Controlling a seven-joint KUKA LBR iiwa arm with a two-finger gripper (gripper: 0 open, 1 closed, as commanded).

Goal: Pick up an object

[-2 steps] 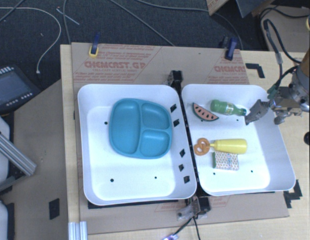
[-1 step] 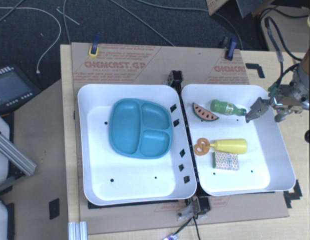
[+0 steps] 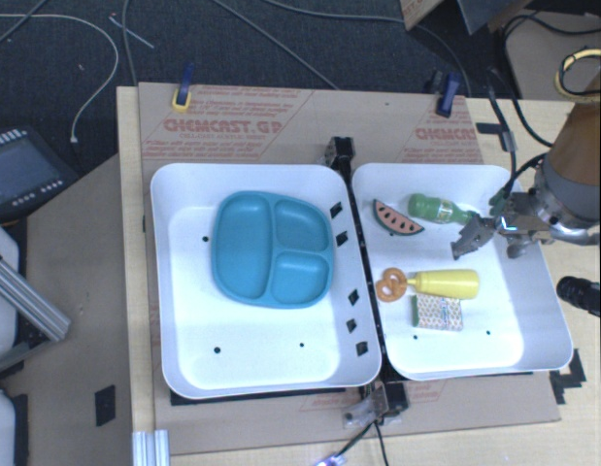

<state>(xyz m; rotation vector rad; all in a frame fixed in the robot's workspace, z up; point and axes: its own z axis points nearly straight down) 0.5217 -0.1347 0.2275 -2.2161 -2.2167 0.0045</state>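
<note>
Two shallow white bins sit side by side on the bench, meeting along a dark seam down the middle of the frame. The left bin (image 3: 183,357) holds a blue divided plate (image 3: 274,249) in its upper middle, with bare white floor below it and along its left wall. The right bin (image 3: 543,343) is the busier one: a watermelon slice toy (image 3: 390,217) lies near its upper left corner, a green bottle (image 3: 438,208) just to the right of it, a yellow bottle (image 3: 446,282) with an orange ring (image 3: 391,284) at its left end across the middle, and a small patterned packet (image 3: 438,313) just below the yellow bottle. Open floor remains along this bin's right side and lower edge.

The arm enters from the right edge of the frame, and the gripper (image 3: 489,235) hangs over the right bin's upper right part — just right of the green bottle's end and above the yellow bottle. Its two dark fingers stand apart, with nothing between them.
</note>
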